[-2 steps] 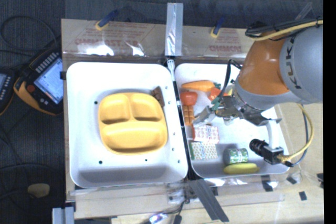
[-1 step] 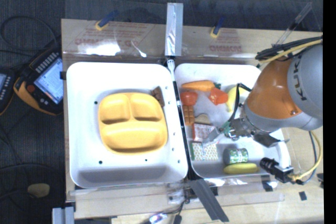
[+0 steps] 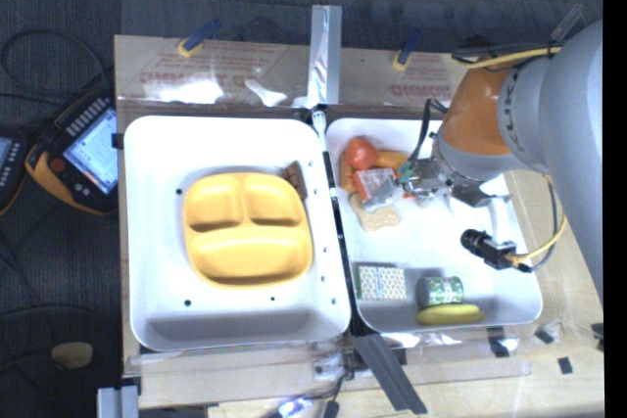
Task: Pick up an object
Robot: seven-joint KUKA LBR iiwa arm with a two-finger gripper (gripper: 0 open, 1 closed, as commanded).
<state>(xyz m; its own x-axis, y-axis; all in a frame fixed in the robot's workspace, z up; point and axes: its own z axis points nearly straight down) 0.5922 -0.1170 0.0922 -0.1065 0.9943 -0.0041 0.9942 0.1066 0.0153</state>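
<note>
Your bench (image 3: pixel 196 78) is brown board on dark carpet, with faint red print along its far edge that you cannot read. Two white bins sit on it. The left bin (image 3: pixel 147 210) holds one yellow tray (image 3: pixel 248 228). The right bin (image 3: pixel 509 294) holds a red-orange cluster (image 3: pixel 364 169) and a cracker (image 3: pixel 380 216) at its far left, plus one patterned block (image 3: pixel 381 283), one green can (image 3: pixel 441 290) and one yellow piece (image 3: pixel 450 313) along its near edge. Your gripper (image 3: pixel 416 179) is just beside the cluster; you cannot tell how its fingers stand.

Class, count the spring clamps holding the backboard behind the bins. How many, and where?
2. One blue and yellow clamp sits behind the left bin; another sits behind the right bin. The arm may hide more.
</note>
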